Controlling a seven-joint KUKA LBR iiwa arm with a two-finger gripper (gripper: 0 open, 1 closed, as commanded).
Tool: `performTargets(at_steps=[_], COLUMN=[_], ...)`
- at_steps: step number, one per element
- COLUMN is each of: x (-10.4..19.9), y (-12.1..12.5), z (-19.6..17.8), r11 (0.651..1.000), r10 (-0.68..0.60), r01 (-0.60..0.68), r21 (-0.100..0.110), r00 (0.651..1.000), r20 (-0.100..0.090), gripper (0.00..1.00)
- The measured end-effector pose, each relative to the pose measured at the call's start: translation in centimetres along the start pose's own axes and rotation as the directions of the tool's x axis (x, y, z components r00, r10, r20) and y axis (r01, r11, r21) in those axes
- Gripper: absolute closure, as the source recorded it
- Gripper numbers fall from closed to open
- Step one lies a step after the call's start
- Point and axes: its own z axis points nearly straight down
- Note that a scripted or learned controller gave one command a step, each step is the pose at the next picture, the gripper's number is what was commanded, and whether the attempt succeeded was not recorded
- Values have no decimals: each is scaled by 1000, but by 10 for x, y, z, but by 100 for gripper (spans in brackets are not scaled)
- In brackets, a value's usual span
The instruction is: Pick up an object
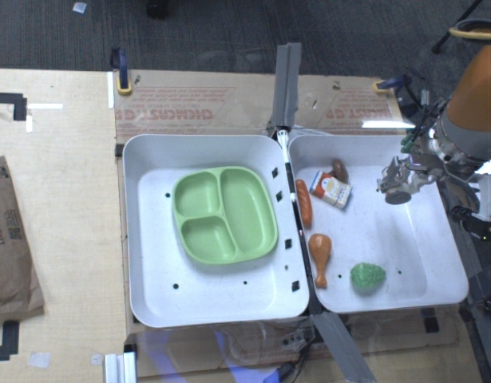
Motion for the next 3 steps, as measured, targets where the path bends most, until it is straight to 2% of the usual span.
performTargets(at_steps=[1,2,3], x=[-24,55,90], y=[13,-20,13], z=[-68,-71,-41], r11=[991,944,975], r10=[132,331,224], r01=[-132,-331,-224], r21=[0,3,3], r00=[991,944,975], r20=[1,1,2], gripper=[100,100,100])
